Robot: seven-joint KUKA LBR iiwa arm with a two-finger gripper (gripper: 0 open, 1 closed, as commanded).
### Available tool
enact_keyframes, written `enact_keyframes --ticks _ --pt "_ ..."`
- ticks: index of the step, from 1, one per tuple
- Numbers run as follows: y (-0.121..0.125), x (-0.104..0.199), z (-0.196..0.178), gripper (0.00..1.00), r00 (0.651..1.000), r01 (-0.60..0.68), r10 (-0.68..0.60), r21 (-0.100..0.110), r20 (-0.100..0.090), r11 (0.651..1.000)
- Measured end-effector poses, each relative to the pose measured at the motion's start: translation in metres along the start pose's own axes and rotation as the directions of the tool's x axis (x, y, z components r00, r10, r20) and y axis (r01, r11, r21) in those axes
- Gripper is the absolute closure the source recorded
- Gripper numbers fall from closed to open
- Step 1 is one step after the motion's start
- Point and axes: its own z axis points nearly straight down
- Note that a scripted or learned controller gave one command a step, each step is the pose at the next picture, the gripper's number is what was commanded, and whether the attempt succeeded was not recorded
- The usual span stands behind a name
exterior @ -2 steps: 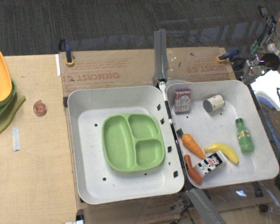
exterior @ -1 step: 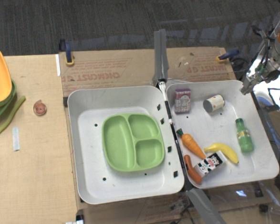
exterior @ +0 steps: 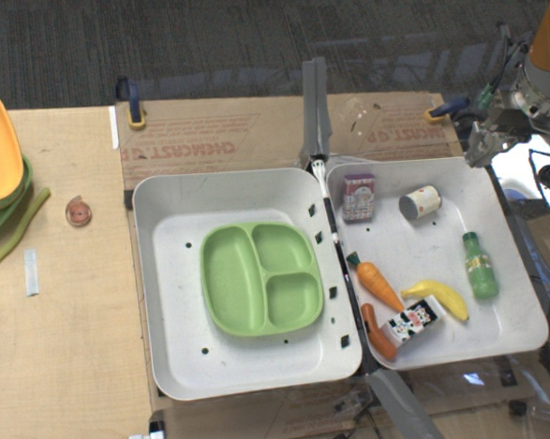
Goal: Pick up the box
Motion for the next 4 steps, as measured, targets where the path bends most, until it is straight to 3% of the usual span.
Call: enact_keyframes --ticks 1,2,3,4 --pt "-0.101 0.031 0.012 1.0 1.0 0.03 -0.03 0.002 -0.002 1.0" --pt "-0.085 -0.012 -0.007 1.0 0.974 -0.228 0.228 0.002 0.0 0.974" --pt "-0.069 0.001 -0.02 1.0 0.896 -0.445 0.445 0.003 0.0 0.896" --pt "-0.076 -0.006 -0.057 1.0 0.723 -0.691 0.691 0.003 0.002 0.723"
